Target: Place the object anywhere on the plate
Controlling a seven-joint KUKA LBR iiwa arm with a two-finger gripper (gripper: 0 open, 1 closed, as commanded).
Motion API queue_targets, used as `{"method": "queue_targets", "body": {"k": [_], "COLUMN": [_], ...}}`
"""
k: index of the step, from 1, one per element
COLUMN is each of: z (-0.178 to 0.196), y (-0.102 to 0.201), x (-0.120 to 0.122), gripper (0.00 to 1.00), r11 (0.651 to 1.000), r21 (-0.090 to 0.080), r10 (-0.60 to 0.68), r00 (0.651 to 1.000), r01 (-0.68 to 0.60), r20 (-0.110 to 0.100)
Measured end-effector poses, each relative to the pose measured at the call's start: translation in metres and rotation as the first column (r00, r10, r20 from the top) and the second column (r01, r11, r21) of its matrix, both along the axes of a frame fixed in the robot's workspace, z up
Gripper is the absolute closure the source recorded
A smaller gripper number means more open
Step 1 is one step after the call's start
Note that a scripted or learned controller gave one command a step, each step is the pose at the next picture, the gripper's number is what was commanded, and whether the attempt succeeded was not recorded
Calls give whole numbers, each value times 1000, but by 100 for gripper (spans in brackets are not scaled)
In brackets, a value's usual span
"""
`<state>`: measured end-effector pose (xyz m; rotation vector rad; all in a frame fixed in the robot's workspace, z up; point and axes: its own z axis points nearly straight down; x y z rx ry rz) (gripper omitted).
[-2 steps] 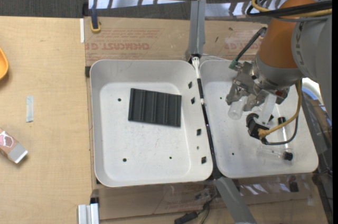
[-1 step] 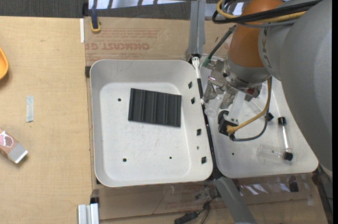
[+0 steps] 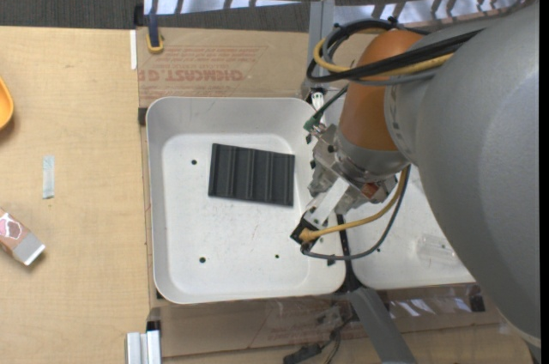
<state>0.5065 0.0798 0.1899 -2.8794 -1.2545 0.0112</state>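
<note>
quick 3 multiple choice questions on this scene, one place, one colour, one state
1. Where is the slab? A) right bin B) left bin C) on the bench
2. What colour is the robot's band? A) orange B) blue C) green
3. How does the slab lie? A) upright B) propped on the rim C) flat
Answers: B, it sits on the left bin's floor; A, the band is plainly orange; C, its whole ribbed face shows from above.
</note>
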Motion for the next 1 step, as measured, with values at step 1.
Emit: {"method": "queue_targets", "body": {"k": [1], "z": [29], "y": [62], "x": [-29], "gripper": [100], "r11": [916], "r21": [-2], "r10": [-402], "r00": [916], "r01": [402], "r20": [5]}}
